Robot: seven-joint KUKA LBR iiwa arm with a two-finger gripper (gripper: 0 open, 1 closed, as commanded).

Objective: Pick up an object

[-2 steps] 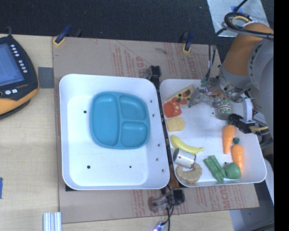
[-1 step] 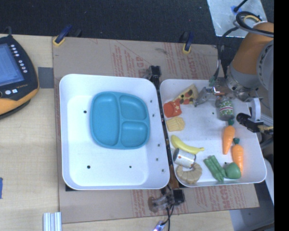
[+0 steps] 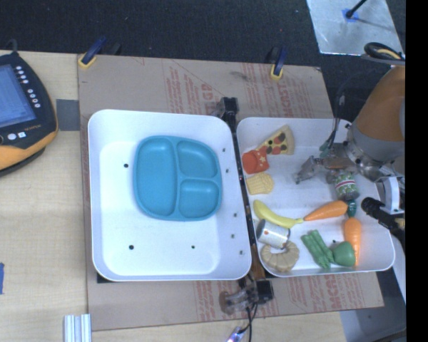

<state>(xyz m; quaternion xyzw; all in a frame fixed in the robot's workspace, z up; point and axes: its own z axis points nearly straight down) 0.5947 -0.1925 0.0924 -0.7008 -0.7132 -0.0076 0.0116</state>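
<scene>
Cookie (image 3: 279,256) and can (image 3: 272,234) sit at the right bin's (image 3: 321,125) near edge. Above the bottle (image 3: 345,186), the jaws (image 3: 308,171) spread open, gripping nothing, right of the tomato (image 3: 255,161).

Grey arm (image 3: 374,144) with orange band, dark metallic fingers (image 3: 308,171).

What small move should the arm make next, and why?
Probably lower the tool toward one toy, perhaps the nearby carrot. The tool hangs over the right bin with nothing visibly held, and the pizza slice lies farther away.
</scene>
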